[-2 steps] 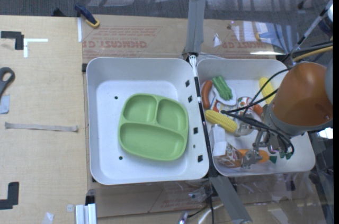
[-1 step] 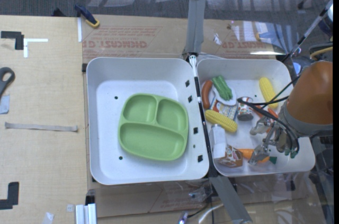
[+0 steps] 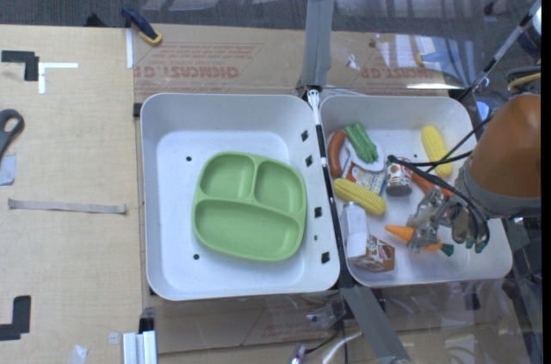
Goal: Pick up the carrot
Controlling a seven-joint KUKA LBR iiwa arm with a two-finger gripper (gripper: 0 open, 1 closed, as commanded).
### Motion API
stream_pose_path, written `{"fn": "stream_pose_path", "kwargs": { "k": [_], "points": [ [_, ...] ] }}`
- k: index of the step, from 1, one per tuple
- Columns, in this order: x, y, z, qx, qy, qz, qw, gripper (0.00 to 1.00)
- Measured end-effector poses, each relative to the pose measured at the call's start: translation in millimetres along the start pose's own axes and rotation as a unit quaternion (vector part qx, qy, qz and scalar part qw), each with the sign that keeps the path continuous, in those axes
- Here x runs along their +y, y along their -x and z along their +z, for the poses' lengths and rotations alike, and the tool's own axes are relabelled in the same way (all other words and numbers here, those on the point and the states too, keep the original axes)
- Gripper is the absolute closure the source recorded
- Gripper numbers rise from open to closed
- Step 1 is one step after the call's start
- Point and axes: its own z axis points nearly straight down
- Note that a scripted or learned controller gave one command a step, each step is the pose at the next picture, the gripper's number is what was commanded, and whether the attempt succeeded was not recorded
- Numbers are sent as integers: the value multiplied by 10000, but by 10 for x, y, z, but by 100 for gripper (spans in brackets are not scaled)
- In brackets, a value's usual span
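The carrot (image 3: pixel 398 231) lies in the right bin (image 3: pixel 482 268) near its front wall: a small orange root pointing left, with a green tip (image 3: pixel 445 249) at its right end. My gripper (image 3: pixel 424 230) hangs right over the carrot's middle and hides that part. The grey wrist and orange band (image 3: pixel 516 143) reach in from the right. I cannot see whether the carrot is actually gripped.
Sharing the right bin are two corn cobs (image 3: pixel 360 196) (image 3: pixel 435 147), a green vegetable (image 3: pixel 362 143), a red sausage (image 3: pixel 334 154), a small can (image 3: pixel 398 178), a white bottle (image 3: pixel 353 225) and a brown packet (image 3: pixel 377 256). A green divided plate (image 3: pixel 250 206) lies in the left bin (image 3: pixel 164 182).
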Motion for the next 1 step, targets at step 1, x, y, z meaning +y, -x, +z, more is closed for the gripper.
{"fn": "stream_pose_path", "kwargs": {
  "k": [1],
  "points": [
    [718,-262,-896,34,-3,868,9962,100]
  ]
}}
